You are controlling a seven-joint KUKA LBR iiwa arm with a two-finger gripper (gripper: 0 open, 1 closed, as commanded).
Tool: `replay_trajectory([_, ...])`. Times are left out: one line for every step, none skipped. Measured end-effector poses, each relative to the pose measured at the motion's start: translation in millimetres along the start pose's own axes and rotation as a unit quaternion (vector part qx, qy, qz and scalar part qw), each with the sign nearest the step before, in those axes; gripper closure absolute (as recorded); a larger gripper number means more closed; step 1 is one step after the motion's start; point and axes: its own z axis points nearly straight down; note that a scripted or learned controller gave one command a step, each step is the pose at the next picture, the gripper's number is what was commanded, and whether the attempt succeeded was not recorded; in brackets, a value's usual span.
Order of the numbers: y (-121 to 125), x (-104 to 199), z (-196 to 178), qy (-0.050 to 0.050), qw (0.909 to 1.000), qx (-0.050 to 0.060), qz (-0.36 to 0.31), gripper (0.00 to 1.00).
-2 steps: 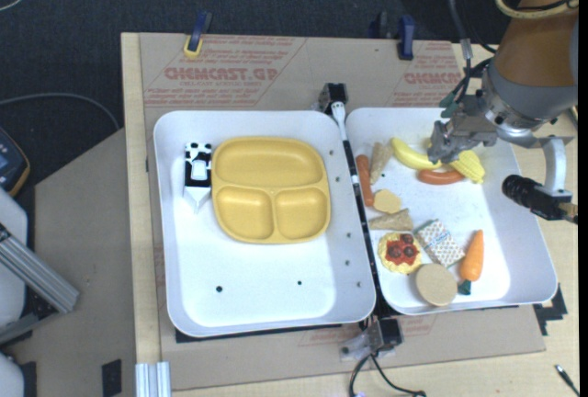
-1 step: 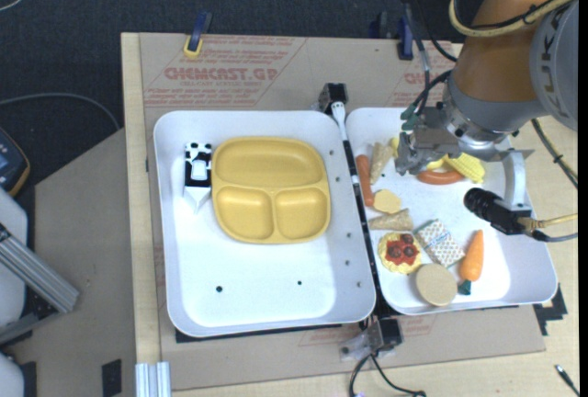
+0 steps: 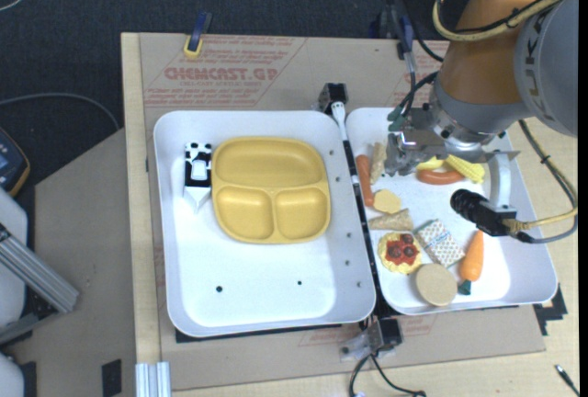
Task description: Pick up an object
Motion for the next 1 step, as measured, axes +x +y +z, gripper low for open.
replay_trajectory([11.4,-1.3,-4.4,-0.001,1.0,-0.003,0.0,1.0])
